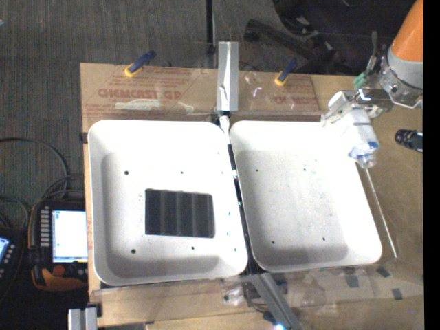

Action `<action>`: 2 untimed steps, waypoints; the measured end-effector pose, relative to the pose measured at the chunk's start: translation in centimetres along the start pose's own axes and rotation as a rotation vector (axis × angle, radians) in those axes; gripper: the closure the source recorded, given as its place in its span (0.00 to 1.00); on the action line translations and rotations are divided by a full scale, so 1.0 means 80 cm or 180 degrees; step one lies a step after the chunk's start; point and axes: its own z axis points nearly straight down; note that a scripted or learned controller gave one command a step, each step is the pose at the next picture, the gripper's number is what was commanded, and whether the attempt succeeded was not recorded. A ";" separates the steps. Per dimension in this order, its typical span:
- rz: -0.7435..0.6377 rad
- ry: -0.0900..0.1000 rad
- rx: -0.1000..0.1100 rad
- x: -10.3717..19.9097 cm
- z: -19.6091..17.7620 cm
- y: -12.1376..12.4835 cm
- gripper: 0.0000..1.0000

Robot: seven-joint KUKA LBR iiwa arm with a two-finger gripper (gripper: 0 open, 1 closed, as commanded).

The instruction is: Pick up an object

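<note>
At the upper right of the frame, the gripper [362, 145] grasps a clear plastic bottle [359, 130] (blue cap downward) above the right bin's [309, 246] far corner. A black ridged tray [179, 213] lies in the left bin [110, 184].

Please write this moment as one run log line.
gripper: above right bin far-right rim | dark ridged object: in left bin | grasp: none visible

Two shallow white bins sit side by side, the left bin [103, 184] and the right bin [309, 198]; one dark ribbed block [179, 213] lies in the left bin; two clamps with yellow and blue handles grip the bench's far edge, one [139, 63] at left and one [285, 73] at right; one handheld screen unit [60, 243] lies off the bench's left side; one arm [410, 43] reaches in.
</note>
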 end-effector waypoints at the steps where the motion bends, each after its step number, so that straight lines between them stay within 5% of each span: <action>1: -0.0167 0.0011 0.0005 0.002 0.165 -0.060 0.00; 2: 0.0060 -0.0008 -0.0009 -0.003 0.019 -0.085 0.00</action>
